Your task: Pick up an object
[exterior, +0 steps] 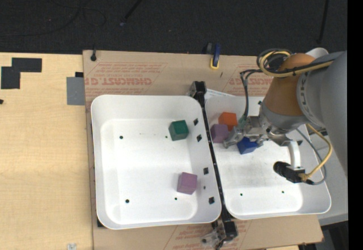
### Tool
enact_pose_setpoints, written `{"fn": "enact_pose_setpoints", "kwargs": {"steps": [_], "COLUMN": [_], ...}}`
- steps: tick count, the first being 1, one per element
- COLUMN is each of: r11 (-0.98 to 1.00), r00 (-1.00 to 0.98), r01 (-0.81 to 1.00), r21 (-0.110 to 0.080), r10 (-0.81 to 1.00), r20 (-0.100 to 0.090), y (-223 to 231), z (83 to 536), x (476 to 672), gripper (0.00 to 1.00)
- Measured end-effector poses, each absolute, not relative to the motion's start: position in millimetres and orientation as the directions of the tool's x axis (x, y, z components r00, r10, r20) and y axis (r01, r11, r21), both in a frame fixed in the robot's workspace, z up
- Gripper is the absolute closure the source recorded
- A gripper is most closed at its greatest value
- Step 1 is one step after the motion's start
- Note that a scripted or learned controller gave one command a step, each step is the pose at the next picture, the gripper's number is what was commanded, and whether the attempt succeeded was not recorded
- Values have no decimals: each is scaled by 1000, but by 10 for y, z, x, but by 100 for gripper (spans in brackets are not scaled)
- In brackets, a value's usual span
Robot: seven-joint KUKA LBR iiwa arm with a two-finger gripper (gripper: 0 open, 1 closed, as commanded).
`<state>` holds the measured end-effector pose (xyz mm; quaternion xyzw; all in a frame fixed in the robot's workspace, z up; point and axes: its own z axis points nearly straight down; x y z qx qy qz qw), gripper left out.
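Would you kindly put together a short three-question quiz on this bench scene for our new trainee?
1. True or false: the green block lies in the left bin.
2. Which block sits nearest the gripper? A) orange block B) blue block C) the purple block in the left bin
3. Fill in: the right bin holds ___ blocks, counting the purple block by the divider.

Key: 1 true; 2 B; 3 three.

Red print runs across the cardboard sheet (pixel 142 76) under the bins, upside down in this view; it looks like "CHEMCAST", but the letters are too faint to be sure.
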<state>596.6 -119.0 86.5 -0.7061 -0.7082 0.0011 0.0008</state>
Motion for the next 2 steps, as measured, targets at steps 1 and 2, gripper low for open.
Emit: {"fn": "enact_pose_setpoints", "kwargs": {"steps": [1, 2], "r11": [0, 9], "r00": [0, -9], "r01": [1000, 1000], "r21": [-5, 13], "r10": [1000, 1000], "r20": [2, 1], "y": [-1195, -533], "z": [975, 2246], "x": [5948, 6396], "gripper": [100, 100]}}
